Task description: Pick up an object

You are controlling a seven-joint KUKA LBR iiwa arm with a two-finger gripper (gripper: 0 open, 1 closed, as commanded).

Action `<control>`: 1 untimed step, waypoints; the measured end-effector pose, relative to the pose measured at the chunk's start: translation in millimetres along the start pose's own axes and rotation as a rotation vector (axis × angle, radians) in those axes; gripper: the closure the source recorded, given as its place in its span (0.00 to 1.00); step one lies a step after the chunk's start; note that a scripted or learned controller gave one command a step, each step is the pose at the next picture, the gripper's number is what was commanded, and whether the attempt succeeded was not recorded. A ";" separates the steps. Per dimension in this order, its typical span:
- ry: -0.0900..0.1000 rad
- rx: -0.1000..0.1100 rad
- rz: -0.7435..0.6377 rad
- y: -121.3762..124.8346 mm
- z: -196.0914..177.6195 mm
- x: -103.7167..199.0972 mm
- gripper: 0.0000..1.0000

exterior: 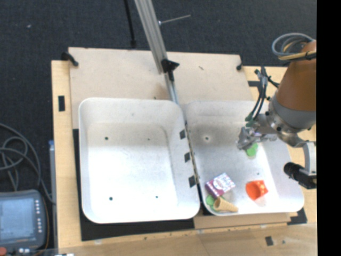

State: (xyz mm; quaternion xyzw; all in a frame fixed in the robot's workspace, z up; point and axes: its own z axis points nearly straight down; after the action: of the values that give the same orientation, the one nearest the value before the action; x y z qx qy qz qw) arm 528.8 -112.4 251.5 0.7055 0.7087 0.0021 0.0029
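Observation:
In the right bin (213, 121) my gripper (246, 142) hangs low over the floor near the right side, with a small green object (251, 150) directly under and beside its tip. Whether that green object sits between the fingers cannot be made out. Nearer the front of the same bin lie a purple and white carton (220, 184), an orange-red block (256, 189), and a tan cone with a green piece beside it (225, 205).
The left bin (133, 159) lies alongside, split from the right one by a raised divider (187, 153). A slanted metal pole (154, 31) rises from the bench behind the bins. The arm's orange band (298, 84) stands over the right bin's far right edge.

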 end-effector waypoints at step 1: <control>0.003 0.005 -0.004 -7.5 -6.6 58.8 1.00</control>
State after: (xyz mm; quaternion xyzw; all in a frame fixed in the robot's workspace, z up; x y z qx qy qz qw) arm 521.0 -53.6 258.0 0.7041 0.7101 0.0015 -0.0002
